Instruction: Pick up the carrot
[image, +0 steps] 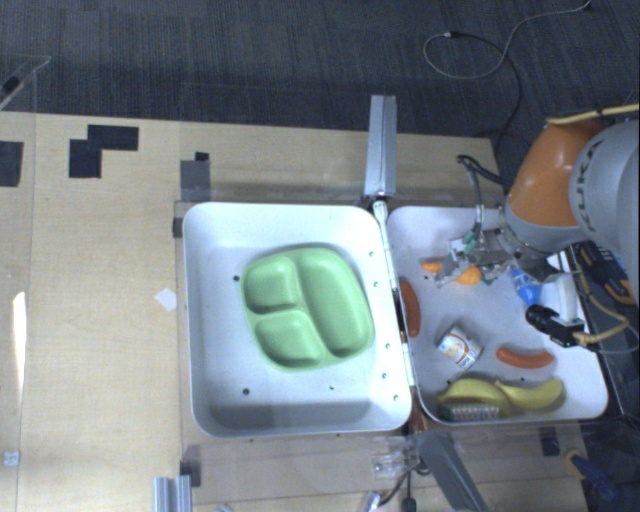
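Robotics laboratory test station. Two shallow white plastic bins sit on a pale wooden bench with aluminium framing. A loose black cable lies on dark carpet.

tray in left bin
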